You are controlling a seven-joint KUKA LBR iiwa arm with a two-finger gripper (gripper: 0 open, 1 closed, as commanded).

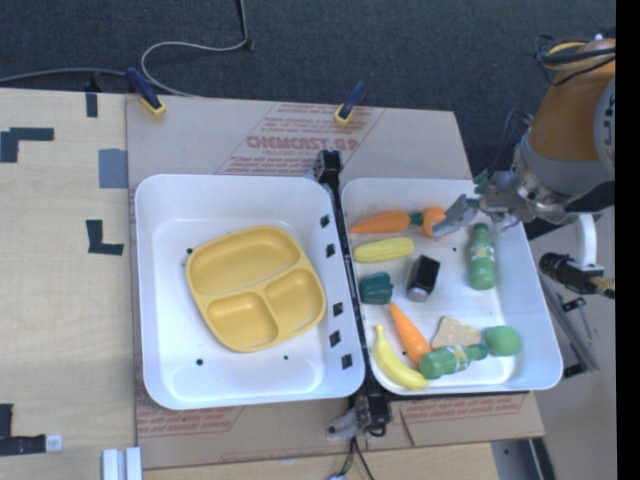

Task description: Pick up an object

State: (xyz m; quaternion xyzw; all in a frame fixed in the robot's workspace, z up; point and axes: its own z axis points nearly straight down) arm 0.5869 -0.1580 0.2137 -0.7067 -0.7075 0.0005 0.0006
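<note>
Bottle just below tool

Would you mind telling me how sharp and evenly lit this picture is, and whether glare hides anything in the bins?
Camera view: even, soft light with faint shadows; both white bins look bright but not blown out, so the yellow divided plate and green bottle read clearly; the gripper is slightly blurred, its fingers hard to resolve.

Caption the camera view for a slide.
Gripper hovers over the right bin of toy food; yellow tray sits in the left bin.
</note>
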